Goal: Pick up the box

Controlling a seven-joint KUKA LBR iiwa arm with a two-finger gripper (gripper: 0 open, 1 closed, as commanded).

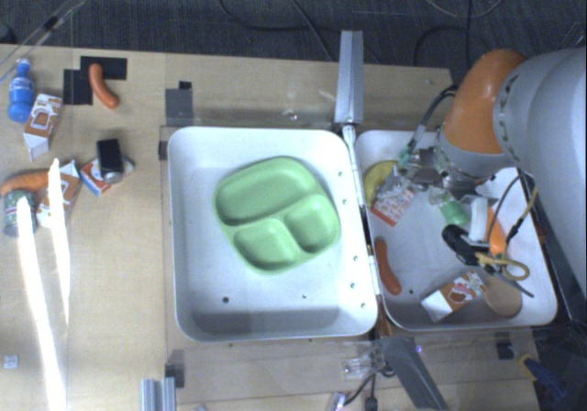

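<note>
On my screen the left bin [183, 244] holds a green divided tray [277, 213]. In the right bin [541, 308] the gripper [424, 171] hangs near the back-left corner, and I cannot tell its grip. The box [456, 294] lies at the front edge, well apart from it.

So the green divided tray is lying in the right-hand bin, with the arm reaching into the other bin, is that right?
Not quite: the camera view shows the green divided tray in the left-hand bin. The arm reaches into the other bin, on the right.
</note>
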